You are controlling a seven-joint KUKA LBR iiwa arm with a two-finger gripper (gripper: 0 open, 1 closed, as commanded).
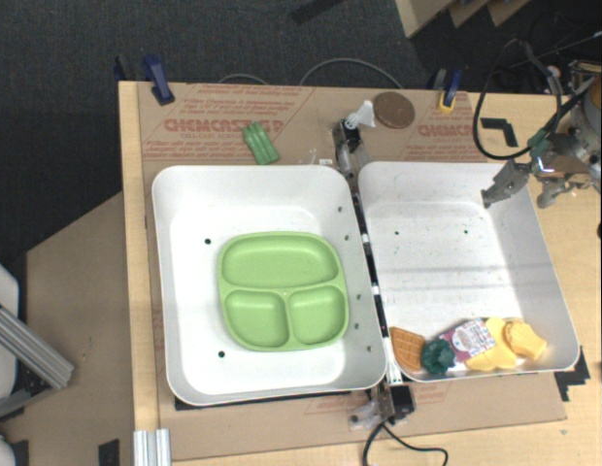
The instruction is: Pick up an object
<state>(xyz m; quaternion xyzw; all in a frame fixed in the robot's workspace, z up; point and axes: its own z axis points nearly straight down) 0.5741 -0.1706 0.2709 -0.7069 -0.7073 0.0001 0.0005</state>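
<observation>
In the right bin (pixel 447 250), several small items lie bunched along the near edge: a brown waffle piece (pixel 407 347), a dark green broccoli-like piece (pixel 438 356), a pink and white packet (pixel 472 338), a yellow piece (pixel 488 358) and an orange piece (pixel 524 339). My gripper (pixel 525 191) hangs over the far right corner of that bin, well away from the pile. Its fingers stand open with nothing between them.
The left bin (pixel 184 260) holds a green divided plate (pixel 282 289). Behind the bins, a green object (pixel 261 144) and a brown disc (pixel 393 111) lie on the bench. Blue clamps (pixel 160 78) grip the far edge. Cables run at the upper right.
</observation>
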